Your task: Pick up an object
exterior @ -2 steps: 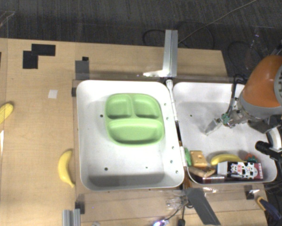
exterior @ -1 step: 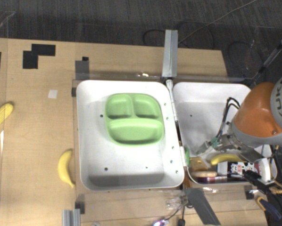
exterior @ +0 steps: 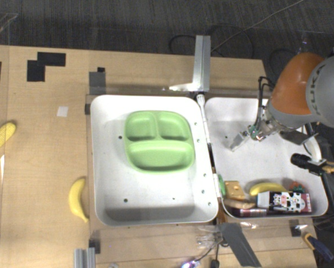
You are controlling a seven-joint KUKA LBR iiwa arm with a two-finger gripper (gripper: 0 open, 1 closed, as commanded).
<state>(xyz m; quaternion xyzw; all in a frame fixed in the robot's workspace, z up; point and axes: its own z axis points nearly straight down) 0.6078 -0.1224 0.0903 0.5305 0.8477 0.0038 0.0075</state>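
KUKA arm point(exterior: 323, 94) comes in from the right, orange band point(exterior: 292, 91) over the right bin's far-right corner. End effector point(exterior: 235, 143) sits over the right bin point(exterior: 234, 113), upper-middle area, pointing down-left at the bare white floor. Too small and blurry here to say how far open it is, so cannot tell; nothing clearly seen in its grip.

Pickable objs all sit along the near wall of the right bin, well apart from the end effector:
- toy banana point(exterior: 266, 188), yellow, lying flat, approx mid of the row.
- brown bread-like piece point(exterior: 236, 191), just left of the toy banana, near the wall between the bins.
- small carton point(exterior: 287, 201) w/ black-white print and a red end, on its side, just below/right of the toy banana, touching or nearly so.
- thin dark stick-like item point(exterior: 244, 210) under the brown bread-like piece, against the near wall; type unclear.

Left bin point(exterior: 108, 149): green divided plate point(exterior: 158, 140), 3 compartments (2 small far, 1 wide near), lying flat at the bin's center-far part.

Table point(exterior: 38, 172) left of the bins: yellow corn cob point(exterior: 0, 138) at the left edge of the view, second banana point(exterior: 77, 199) just beside the left bin's outer wall. Black tape marks point(exterior: 44, 65) on the far-left part of the table.
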